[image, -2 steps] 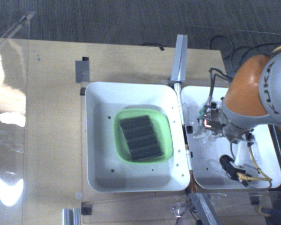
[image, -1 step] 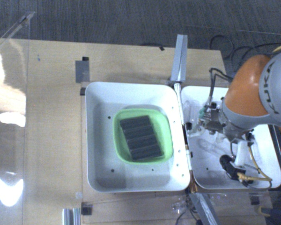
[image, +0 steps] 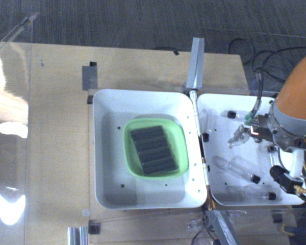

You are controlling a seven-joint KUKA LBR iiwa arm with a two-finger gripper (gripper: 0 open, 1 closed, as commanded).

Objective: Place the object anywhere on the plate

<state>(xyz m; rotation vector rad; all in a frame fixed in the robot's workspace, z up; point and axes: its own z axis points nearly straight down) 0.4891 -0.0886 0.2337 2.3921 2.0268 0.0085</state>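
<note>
From my screen, the dark ridged block (image: 153, 150) already lies flat on the green plate (image: 130, 137) in the left bin (image: 104, 188), middle of the frame, so I think the placing step is done and the next move is just to keep the arm (image: 298, 98) clear. The end effector (image: 245, 131) is at the right, above the right bin (image: 219, 195), well apart from the plate, and I cannot tell how it is set or if it has anything. Both white bins sit side by side on a pale wood table (image: 51, 152), with dark grey carpet (image: 117, 14) along the top.
</note>
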